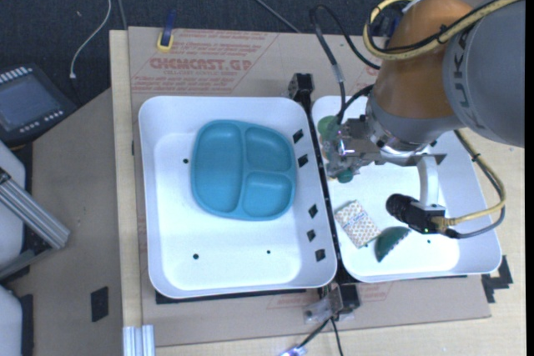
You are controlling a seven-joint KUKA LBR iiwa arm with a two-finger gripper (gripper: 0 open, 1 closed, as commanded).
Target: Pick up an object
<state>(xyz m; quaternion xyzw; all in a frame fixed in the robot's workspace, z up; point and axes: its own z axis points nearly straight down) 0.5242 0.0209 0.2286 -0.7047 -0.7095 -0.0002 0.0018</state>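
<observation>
- Grey and orange, the arm (434, 71) reaches in from three o'clock and lowers its gripper (344, 152) over the right bin (476, 263), close to that bin's nine o'clock wall; we cannot tell how the end effector is set, as the wrist covers it.
- We see candidates to pick in that bin: a small patterned white packet (357, 223) at about seven o'clock, a dark green piece (389, 243) just beside it towards five o'clock, and a small green item (343, 174) right under the gripper.
- In the left bin (167, 263) a blue divided plate (244, 169) sits well apart.
- We judge the risks as these: so near the wall, a finger could strike the rim, or the small item could slide away.
</observation>
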